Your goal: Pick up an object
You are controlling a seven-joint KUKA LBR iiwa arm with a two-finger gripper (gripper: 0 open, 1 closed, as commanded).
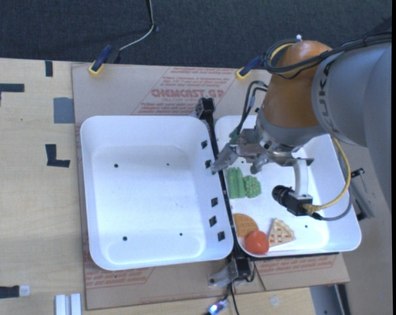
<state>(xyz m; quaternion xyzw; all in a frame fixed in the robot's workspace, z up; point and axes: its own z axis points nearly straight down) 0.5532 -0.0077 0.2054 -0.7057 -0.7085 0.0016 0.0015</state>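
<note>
Two fingers (239, 161) spread apart, low over green toy (242, 184) in right bin (336, 176).

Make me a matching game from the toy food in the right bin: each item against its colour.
Items:
1. broccoli
2. tomato
3. waffle wedge
4. cookie

Colours:
A. red
B. tan with red spots
C. green
D. orange-brown

Pairs: 1-C, 2-A, 3-B, 4-D. All four lie in the right bin, below the gripper.
</note>
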